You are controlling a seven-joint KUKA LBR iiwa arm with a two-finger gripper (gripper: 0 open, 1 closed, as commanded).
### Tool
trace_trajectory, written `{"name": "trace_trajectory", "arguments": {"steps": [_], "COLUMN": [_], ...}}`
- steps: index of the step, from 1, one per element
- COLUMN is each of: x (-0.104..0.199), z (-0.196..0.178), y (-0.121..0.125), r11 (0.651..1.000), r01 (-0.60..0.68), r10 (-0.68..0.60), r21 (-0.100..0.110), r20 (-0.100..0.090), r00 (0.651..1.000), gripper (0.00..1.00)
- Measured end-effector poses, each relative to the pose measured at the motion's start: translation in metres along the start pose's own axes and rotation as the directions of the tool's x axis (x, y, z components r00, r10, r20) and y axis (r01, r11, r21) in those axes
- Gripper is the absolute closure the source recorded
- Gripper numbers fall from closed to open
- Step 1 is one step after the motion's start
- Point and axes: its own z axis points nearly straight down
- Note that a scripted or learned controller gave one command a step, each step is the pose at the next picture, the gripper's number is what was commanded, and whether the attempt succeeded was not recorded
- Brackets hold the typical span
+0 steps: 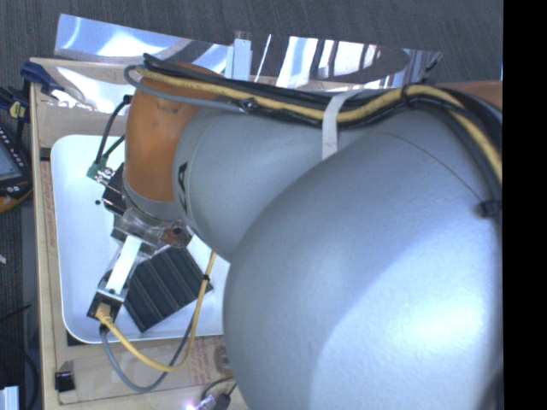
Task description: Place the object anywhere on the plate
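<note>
My grey arm (359, 246) covers most of the view, with its orange band (152, 148) above the wrist. The gripper (144, 225) hangs below the band, low over the left white bin (73, 229), near the bin's middle. The wrist and its fittings hide the gripper's tip from the camera. On the bare part of the left bin, along its left and front sides, I see nothing lying. The arm hides the rest of that bin and the whole right bin, so I cannot make out a plate or an object.
A wooden frame (38, 246) borders the left bin. Shiny reflective sheets (325, 58) stand along the back edge. A dark device (8, 165) sits off the bench at the far left. Loose cables (128, 361) trail over the bin's front rim.
</note>
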Motion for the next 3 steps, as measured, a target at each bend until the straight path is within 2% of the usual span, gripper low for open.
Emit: {"name": "trace_trajectory", "arguments": {"steps": [1,2,3], "x": [0.006,-0.044,0.045], "z": [-0.144,-0.071,-0.106], "y": [-0.021,0.014,0.042], "r11": [0.982,0.823,0.735], "r01": [0.187,0.568,0.678], "r10": [-0.187,-0.568,-0.678], "r21": [-0.007,-0.001,-0.004], "r20": [-0.008,-0.001,-0.001], "r00": [0.982,0.823,0.735], "gripper": [1.00,1.00,1.00]}}
